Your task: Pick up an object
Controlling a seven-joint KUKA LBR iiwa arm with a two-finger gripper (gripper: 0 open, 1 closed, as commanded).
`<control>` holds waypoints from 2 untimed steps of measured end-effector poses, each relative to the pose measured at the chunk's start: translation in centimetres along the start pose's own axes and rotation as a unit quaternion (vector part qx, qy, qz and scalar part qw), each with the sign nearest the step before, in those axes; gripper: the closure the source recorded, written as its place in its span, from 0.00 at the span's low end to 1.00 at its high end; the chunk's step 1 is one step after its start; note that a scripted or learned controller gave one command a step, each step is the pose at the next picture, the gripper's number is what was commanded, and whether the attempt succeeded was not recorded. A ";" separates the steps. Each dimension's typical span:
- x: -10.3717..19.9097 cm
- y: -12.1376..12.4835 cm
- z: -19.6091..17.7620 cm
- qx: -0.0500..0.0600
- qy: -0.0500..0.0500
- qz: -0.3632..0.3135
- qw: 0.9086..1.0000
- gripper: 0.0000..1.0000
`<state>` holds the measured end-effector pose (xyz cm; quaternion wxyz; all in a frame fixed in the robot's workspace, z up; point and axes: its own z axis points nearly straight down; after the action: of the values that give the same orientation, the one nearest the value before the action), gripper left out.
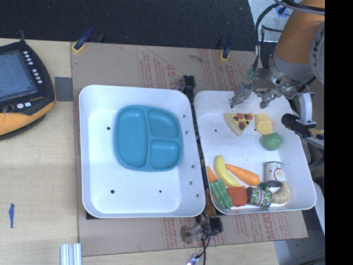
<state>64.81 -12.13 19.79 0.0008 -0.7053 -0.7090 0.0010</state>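
My gripper (253,99) hangs over the far end of the right bin (212,106), its fingers spread open with nothing between them. Just in front of it lie a pizza slice (240,121) and a yellow corn piece (264,125). A green round fruit (271,141) sits a little nearer. At the bin's near end are crowded a banana (223,170), a carrot (243,174), a small can (273,171), a green pepper (220,194), a red piece (237,196), a bottle (259,196) and a pale crescent-shaped bread piece (283,194).
The left bin (96,164) holds a blue divided plate (148,138). A teach pendant (22,87) lies on the bench at the far left. Clamps (188,83) sit between the bins at the far and near edges.
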 end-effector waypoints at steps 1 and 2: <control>-3.0 -8.0 10.7 0.002 0.000 0.000 1.000 0.00; -4.5 -15.4 10.7 0.001 0.000 0.000 1.000 0.00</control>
<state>49.45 -16.67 9.13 0.0017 -0.7051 -0.7091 0.0017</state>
